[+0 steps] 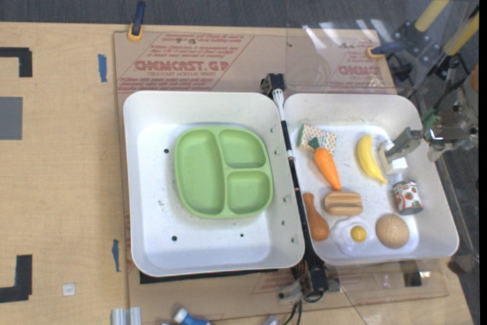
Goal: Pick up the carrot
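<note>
— Left bin: green divided plate, nothing to lift.
— Right bin: carrot lying untouched, banana beside it.
— Gripper poised near banana; openness impossible to tell.
— Approach step, seemingly. Next: shift left over carrot, descend.

Item count, by kind:

- White bins: 2, a left bin and a right bin.
- Green divided plate: 1, with 3 compartments.
- Carrot: 1.
- Banana: 1.
- Hot dog: 1.
- Drumstick: 1.
- Fried egg: 1.
- Brown bread roll: 1.
- Small can: 1.
- Patterned packet: 1.
- Clamps at the board's rear edge: 2, a left clamp and a right clamp.
</note>
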Action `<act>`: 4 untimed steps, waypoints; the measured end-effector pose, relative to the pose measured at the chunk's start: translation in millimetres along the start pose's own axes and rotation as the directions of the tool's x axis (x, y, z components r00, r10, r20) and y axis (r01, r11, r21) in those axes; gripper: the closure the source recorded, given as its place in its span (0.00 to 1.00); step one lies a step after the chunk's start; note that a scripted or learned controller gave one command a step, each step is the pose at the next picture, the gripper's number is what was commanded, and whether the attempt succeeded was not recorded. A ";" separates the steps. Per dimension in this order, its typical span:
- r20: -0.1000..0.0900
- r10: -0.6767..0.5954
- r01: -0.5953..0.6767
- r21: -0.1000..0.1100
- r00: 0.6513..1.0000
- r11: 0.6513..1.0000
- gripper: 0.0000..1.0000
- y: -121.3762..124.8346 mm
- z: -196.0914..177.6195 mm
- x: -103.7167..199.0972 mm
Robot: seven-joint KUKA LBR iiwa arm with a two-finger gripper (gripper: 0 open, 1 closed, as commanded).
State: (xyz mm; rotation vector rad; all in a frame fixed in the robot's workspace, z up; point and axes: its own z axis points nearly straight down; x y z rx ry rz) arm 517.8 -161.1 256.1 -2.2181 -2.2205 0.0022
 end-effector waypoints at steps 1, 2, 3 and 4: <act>-0.006 -0.050 0.050 0.013 0.999 0.999 0.00 40.6 131.2 59.6; 0.003 -0.033 0.033 -0.007 0.999 0.999 0.00 42.4 159.8 64.3; 0.003 -0.029 0.029 -0.008 1.000 1.000 1.00 42.2 151.7 64.7; -0.004 0.006 -0.006 -0.012 1.000 1.000 1.00 12.0 68.2 162.1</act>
